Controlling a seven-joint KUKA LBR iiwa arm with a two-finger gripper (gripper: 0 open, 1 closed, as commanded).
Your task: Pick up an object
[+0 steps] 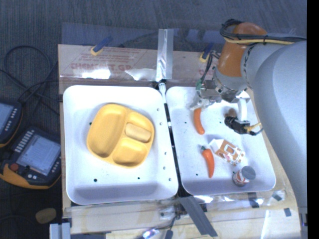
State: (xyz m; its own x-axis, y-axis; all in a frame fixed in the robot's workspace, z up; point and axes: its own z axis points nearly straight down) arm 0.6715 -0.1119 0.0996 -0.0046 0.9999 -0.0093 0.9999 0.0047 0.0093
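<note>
Hovering with the gripper [203, 101] at the far end of the right bin [185, 183], right over the top tip of the upper carrot [199, 121]; touching or just clear, impossible to say. Impossible too to say whether jaws apart or together from this slant. Probably aiming at that carrot, so judged early in the pick.

Could easily go wrong from here: closing on the narrow tip instead of the body, squeezing a smooth tapered thing out sideways, or nudging it toward the wall by the divider. Might also scrape the back wall, being so near it.

Elsewhere in the same bin: lower carrot [208, 162], lying well apart from the upper one; crumpled white-and-orange packet [228, 151] just beside it; small grey-topped can [242, 175] near the front corner.

In the left bin [75, 173]: yellow divided plate [102, 133], with a tan bun-like piece [138, 132] in its upper right compartment.
</note>
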